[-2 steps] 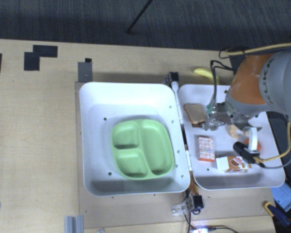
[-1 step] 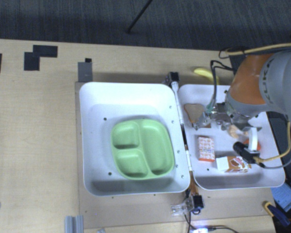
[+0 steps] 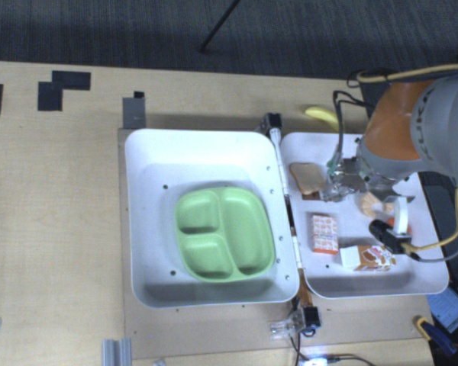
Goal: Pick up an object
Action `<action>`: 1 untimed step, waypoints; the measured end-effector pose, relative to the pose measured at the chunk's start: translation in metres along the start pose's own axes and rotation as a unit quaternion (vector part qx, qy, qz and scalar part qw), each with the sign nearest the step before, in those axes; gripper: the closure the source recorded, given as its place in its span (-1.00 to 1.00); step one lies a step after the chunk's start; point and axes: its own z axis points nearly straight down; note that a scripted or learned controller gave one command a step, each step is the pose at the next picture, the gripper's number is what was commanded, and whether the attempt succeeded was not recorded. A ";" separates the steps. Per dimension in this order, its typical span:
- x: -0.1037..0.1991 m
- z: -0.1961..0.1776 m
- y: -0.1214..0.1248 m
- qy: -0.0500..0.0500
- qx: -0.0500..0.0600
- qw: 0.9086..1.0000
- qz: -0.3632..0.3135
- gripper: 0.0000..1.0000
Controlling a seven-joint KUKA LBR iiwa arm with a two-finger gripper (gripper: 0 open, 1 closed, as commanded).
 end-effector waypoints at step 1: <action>0.000 0.000 0.000 0.000 0.000 1.000 0.000 -1.00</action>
